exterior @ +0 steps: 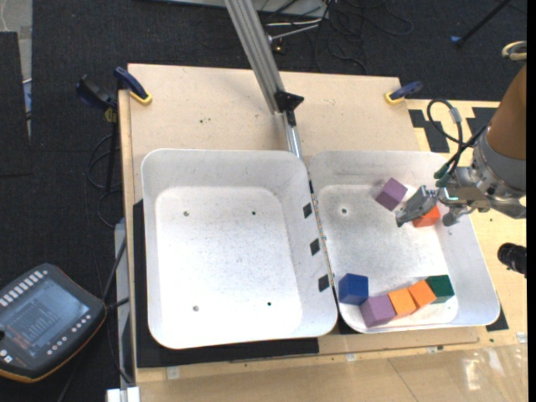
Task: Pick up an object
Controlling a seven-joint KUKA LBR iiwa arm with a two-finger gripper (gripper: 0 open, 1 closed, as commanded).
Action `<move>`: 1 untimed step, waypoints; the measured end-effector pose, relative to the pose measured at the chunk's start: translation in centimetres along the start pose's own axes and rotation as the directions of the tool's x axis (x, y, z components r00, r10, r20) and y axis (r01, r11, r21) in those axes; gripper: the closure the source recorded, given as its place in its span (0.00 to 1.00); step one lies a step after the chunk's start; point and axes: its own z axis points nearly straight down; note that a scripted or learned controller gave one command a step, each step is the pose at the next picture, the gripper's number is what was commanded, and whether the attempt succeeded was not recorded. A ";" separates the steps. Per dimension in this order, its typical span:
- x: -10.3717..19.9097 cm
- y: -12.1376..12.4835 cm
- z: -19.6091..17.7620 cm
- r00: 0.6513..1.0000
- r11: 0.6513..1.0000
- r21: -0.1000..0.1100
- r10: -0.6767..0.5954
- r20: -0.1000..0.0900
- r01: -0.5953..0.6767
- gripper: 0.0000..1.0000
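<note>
Here the arm (509, 132) reaches in from the right over the right bin (477, 258), its gripper (430, 208) low above the upper part of that bin. The grey fingers (412, 213) point left and sit right at a red-orange block (428, 217), which shows just below and between them; whether they actually clamp it or merely rest around it cannot be told from this slant, and how far apart they stand is unclear. A purple block (390, 194) lies tilted just to the upper left of the fingers, close to them but seemingly apart. Along the near edge of the same bin runs a loose row of blocks: a blue one (353, 288) at the left, then a second purple one (377, 309), an orange one (403, 301), a smaller orange one (422, 293) and a green one (440, 287) at the right end, the last four touching or nearly so. The left bin (159, 224) sits beside the right one, the two rims meeting down the middle of the pale counter (218, 107). A slanted metal pole (255, 44) comes down from the top to the bins' shared edge. Blue-and-yellow clamps (132, 86) grip the counter's far corners, and a handheld pendant (42, 321) lies on the dark floor at lower left.
</note>
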 end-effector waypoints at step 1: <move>0.0 0.1 -0.2 1.000 1.000 -0.005 0.002 0.001 -0.002 0.00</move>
